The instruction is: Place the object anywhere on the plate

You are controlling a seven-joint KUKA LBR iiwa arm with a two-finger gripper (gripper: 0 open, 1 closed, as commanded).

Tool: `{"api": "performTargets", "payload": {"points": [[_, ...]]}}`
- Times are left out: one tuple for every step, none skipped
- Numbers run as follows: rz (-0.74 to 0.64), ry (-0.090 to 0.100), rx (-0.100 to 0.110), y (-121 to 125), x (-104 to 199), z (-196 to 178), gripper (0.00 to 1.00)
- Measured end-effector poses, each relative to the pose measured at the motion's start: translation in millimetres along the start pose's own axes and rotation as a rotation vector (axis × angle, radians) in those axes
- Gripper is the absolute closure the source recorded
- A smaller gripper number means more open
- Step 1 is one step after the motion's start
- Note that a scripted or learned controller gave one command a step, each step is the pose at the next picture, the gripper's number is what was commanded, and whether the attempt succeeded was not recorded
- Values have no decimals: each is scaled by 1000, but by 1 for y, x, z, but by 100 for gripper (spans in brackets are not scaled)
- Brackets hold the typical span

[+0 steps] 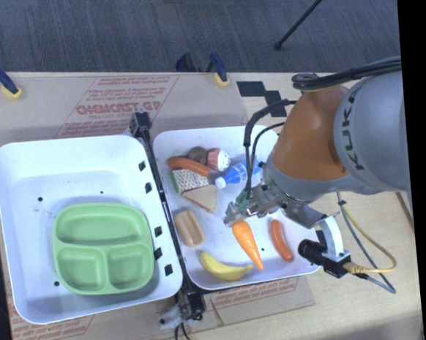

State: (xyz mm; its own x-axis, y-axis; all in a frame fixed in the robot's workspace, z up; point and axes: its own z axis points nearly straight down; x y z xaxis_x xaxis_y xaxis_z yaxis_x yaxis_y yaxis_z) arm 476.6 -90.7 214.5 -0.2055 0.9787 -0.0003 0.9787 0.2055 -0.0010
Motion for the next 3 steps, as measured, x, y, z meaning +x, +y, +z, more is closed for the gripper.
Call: {"api": "performTargets", "payload": {"points": [[240, 1, 1, 13, 63, -29, 100], [241, 1, 1, 13, 63, -29, 0], [223, 2, 2, 126, 111, -38, 0]]}}
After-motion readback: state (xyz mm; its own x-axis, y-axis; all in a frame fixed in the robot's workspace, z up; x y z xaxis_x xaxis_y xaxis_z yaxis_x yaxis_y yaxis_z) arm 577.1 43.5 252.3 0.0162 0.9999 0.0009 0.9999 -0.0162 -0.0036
